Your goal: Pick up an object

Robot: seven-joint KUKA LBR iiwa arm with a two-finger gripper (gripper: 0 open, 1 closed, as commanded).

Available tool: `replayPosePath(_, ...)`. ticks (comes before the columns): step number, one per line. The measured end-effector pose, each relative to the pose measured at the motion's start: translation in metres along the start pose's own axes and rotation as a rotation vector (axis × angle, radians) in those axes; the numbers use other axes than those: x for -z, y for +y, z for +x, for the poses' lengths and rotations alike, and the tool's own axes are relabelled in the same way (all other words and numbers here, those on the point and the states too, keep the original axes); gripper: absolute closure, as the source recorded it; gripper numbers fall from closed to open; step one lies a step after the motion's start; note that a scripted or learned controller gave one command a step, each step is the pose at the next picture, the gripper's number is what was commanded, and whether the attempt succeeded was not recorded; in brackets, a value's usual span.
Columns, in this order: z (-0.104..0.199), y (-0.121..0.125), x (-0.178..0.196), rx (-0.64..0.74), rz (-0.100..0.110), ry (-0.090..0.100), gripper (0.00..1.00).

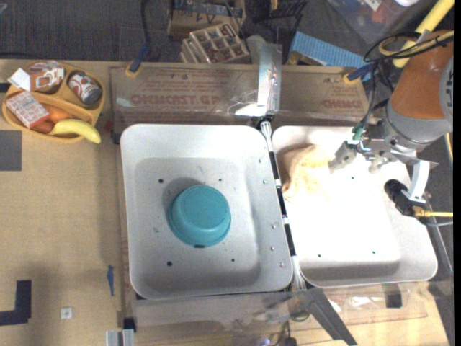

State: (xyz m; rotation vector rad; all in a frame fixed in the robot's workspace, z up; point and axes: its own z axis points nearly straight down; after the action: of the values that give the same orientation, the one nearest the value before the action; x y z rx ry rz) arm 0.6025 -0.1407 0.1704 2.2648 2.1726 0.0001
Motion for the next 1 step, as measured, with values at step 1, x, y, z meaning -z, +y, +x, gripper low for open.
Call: replayPosePath(1, 0.0487, 0.0615, -0.0570, -0.092, 0.000, 0.001, 0.00)
